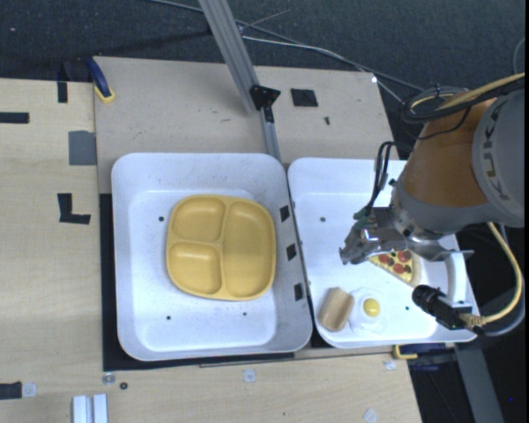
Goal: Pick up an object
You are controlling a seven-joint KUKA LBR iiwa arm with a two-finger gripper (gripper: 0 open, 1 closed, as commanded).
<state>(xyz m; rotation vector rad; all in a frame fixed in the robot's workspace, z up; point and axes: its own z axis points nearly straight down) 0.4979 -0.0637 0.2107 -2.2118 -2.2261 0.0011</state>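
Pizza slice (398,263): toy, flat on right bin floor, partly hidden under the jaws.
Fried egg (368,308): toy, near front wall of right bin, just beside the bread.
Bread roll (335,308): tan, front of right bin, left of the egg.
Jaws (360,247): low over right bin, at the pizza slice's left end; open or closed cannot tell.
Right bin (326,192): white, shallow, on the counter (185,104).
Left bin (141,236): white, touching right bin.
Yellow divided plate (220,246): centred in left bin, three compartments.
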